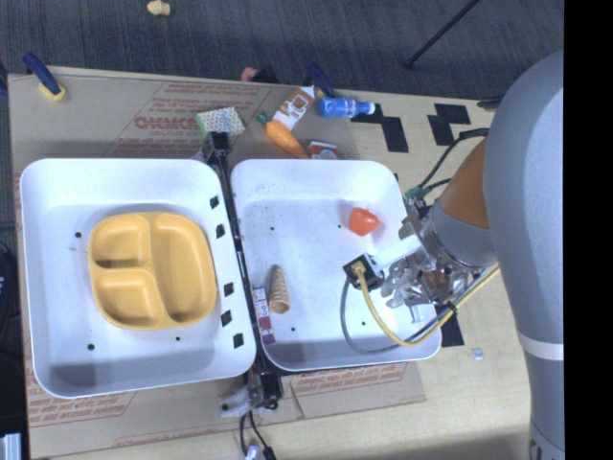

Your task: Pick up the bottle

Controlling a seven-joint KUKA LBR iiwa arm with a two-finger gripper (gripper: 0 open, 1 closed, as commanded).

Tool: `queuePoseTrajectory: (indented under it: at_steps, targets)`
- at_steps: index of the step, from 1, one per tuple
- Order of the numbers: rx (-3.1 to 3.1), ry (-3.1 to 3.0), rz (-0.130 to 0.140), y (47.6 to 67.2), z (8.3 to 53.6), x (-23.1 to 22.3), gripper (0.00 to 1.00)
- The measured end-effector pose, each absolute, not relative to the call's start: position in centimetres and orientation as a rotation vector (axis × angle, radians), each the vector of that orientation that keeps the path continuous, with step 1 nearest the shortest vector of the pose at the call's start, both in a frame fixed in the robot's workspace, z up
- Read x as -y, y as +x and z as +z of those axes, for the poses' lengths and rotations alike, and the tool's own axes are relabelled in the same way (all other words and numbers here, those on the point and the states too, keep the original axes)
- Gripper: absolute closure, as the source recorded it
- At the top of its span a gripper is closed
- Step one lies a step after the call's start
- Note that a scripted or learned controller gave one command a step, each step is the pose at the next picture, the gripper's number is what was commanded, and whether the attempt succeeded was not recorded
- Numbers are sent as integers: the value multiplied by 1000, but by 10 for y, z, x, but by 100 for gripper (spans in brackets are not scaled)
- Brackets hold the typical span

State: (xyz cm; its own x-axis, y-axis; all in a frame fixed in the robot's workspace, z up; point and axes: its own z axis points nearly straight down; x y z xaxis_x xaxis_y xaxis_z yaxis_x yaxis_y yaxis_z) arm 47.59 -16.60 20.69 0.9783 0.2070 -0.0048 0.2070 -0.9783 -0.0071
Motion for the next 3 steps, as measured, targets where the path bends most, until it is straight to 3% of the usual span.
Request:
queuePoseTrajectory:
  at_steps: [2, 3]
  targets:
    - [360, -3117, 5, 476, 227, 178, 100]
    - [381, -3112, 6, 476, 231, 161, 100]
